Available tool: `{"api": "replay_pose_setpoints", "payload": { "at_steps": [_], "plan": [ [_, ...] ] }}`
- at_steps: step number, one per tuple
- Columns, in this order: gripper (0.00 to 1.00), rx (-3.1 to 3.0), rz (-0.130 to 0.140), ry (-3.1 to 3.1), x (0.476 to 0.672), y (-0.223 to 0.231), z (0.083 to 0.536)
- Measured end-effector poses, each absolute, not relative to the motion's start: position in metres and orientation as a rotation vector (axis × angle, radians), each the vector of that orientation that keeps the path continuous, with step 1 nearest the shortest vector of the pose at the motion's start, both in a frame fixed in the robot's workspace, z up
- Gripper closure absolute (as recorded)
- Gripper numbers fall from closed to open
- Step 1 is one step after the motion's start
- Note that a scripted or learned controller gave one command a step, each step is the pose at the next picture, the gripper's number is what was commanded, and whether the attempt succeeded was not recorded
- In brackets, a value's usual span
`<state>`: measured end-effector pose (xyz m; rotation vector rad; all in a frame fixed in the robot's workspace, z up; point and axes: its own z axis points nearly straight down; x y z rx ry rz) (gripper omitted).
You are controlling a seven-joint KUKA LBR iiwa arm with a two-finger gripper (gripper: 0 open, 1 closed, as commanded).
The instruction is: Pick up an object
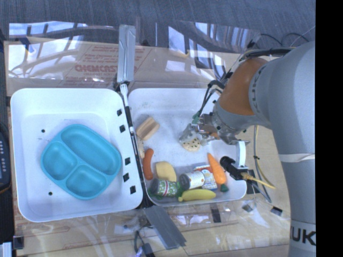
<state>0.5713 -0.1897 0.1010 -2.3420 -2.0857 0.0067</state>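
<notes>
Taking the right bin (161, 98) as my landmark, its near wall is lined with a yellow banana (197, 195), a green bottle (166, 187) and a small can (194, 179), with an orange carrot (216, 168) leaning toward the near right corner. A pale yellow block (165, 170) and a red-orange sausage (148, 163) lie just beyond them on the left. Farther in, at the bin's middle, my gripper (194, 135) sits low over a holed cheese wedge (189, 142) — touching it or just above, and whether my fingers are apart I cannot tell — while a wooden block (147, 127) rests left of it, and the left bin (27, 106) beside holds a blue divided plate (80, 160).
</notes>
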Motion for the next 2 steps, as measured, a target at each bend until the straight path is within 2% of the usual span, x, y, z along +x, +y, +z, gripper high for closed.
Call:
{"api": "replay_pose_setpoints", "payload": {
  "at_steps": [1, 2],
  "plan": [
    [1.00, -2.418, -0.007, -2.009, 0.604, -0.125, 0.203],
    [1.00, -2.329, 0.004, -2.102, 0.563, -0.128, 0.209]
  ]
}}
